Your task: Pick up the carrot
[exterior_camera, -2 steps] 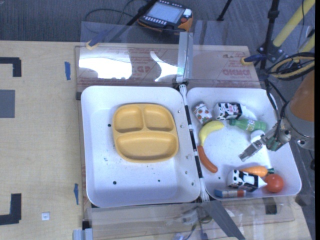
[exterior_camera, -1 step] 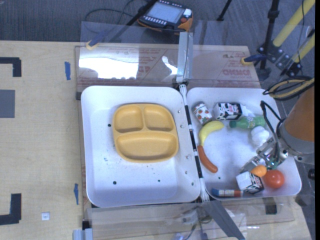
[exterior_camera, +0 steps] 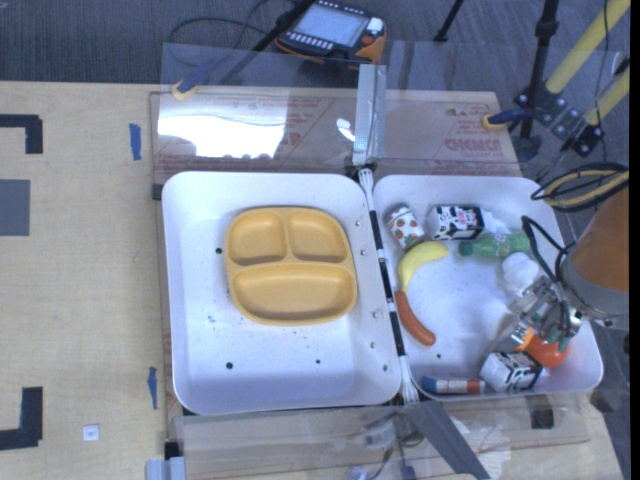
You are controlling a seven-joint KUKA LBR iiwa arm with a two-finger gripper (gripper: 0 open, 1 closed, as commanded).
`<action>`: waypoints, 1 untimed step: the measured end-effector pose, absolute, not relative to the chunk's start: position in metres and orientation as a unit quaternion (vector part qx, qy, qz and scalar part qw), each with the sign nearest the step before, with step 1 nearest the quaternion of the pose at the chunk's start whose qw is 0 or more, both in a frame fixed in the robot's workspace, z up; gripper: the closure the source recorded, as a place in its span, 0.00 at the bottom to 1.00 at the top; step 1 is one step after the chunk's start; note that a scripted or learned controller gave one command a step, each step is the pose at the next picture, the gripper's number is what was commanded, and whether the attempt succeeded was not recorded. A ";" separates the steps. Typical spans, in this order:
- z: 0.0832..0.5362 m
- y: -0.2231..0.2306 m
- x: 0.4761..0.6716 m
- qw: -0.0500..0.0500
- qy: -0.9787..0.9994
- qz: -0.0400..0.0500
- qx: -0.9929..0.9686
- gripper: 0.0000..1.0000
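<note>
The carrot (exterior_camera: 551,350), a short orange piece, lies at the near right of the right bin (exterior_camera: 470,308). My gripper (exterior_camera: 540,321) hangs low right over it, reaching in from the right, and its metal tip covers the carrot's upper end. The gripper seems to touch the carrot or sit just above it. From this slant the state of the gripper is not clear. The arm's orange band (exterior_camera: 610,253) shows at the right edge.
A small white carton (exterior_camera: 510,371) lies against the carrot's left side and a marker (exterior_camera: 455,385) by the near wall. A red sausage (exterior_camera: 415,320), banana (exterior_camera: 422,260), cow-print box (exterior_camera: 456,221) and green item (exterior_camera: 492,245) fill the bin's left and far parts. The left bin (exterior_camera: 190,298) holds a yellow divided plate (exterior_camera: 290,264).
</note>
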State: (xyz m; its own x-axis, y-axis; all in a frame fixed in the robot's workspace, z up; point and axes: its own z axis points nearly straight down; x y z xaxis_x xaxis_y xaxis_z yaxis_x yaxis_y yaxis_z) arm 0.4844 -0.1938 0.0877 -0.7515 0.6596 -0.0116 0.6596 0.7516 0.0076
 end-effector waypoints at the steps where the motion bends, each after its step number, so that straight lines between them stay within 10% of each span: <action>1: 0.128 -0.219 0.508 0.003 0.945 0.000 0.327 0.00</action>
